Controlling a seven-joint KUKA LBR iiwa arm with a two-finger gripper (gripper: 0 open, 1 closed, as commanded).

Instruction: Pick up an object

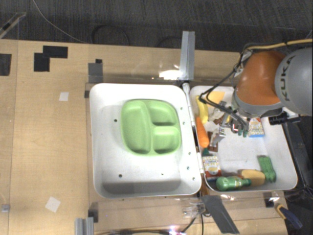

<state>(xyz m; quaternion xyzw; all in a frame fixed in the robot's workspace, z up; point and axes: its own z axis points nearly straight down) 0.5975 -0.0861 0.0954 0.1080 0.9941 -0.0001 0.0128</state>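
Where the pale wooden bench (44, 146) runs out toward nine o'clock, its smooth top carries flat black angular marks near eleven o'clock and two small pale squares of tape. Next comes the left bin (105, 180), a shallow white plastic tray with rounded corners and a glossy floor, and in it lies a light green divided plate (149, 126), matte, rounded, moulded into three compartments, set a little above the bin's middle. At twelve o'clock a grey metal post (188, 55) rises between the two bins. The right bin (288, 173), of the same white plastic, holds the clutter: a slim orange carrot (202, 133) lies along its left wall, with a yellow piece (202, 109) just above it and a small printed packet (211, 164) below. Along the edge at six o'clock lie a dark green bottle (232, 183) on its side, a tan rounded block (253, 176) touching it, and a knobbly green piece (267, 168) toward five o'clock. The gripper (220, 131) hangs over the bin's upper middle, at roughly three o'clock in the view, beneath the grey arm (293, 80) and its glossy orange band (259, 77); loose cables crowd it, so I cannot tell how it stands or whether it has hold of anything. A small white and blue packet (255, 129) lies just beside it on the right.
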